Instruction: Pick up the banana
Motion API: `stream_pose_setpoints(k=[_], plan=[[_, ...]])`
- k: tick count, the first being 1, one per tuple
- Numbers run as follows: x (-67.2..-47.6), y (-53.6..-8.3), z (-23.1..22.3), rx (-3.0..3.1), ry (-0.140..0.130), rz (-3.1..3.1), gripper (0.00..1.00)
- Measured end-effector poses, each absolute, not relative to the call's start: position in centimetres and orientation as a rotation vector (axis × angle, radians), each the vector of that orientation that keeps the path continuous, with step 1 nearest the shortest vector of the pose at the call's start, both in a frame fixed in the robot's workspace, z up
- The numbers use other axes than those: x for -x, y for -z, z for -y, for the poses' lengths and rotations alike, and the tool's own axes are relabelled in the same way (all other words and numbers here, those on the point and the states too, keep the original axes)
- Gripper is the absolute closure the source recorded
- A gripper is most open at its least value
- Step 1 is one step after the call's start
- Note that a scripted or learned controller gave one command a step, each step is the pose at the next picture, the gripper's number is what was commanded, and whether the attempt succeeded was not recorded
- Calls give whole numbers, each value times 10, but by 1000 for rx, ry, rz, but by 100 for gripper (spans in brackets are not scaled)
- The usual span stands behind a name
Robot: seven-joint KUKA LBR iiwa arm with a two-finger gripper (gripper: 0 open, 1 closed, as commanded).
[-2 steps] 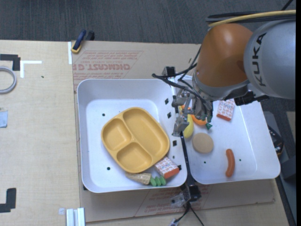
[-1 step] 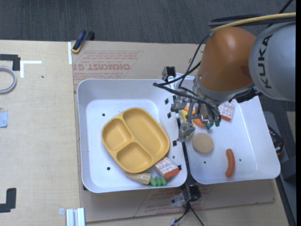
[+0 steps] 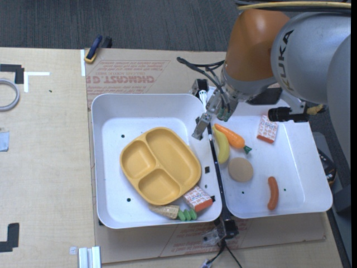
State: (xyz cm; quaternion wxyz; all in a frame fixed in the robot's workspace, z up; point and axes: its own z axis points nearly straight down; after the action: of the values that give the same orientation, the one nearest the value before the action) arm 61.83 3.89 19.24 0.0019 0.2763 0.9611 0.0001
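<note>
Yellow curved banana (image 3: 222, 145) lies in right white bin (image 3: 295, 166), by left wall, touching orange carrot (image 3: 231, 137), above tan round cookie (image 3: 241, 170). Grey two-finger gripper (image 3: 203, 124) hovers over divider just beside banana top; finger spread: cannot tell, nothing visibly held. Yellow sectioned plate (image 3: 160, 164) in left bin.

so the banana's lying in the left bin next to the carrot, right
Not quite. The camera view shows the banana in the right bin, against its left wall, and it does lie next to the carrot. The left bin holds the yellow divided plate.
</note>
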Motion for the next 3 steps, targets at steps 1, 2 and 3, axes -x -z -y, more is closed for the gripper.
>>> stream_pose_setpoints(k=[1,2,3], plan=[[-545,-198,-18,-914,1,-3005,0],[-546,-198,-18,-914,1,-3005,0],[-549,-192,-29,-420,0,-3113,0]])
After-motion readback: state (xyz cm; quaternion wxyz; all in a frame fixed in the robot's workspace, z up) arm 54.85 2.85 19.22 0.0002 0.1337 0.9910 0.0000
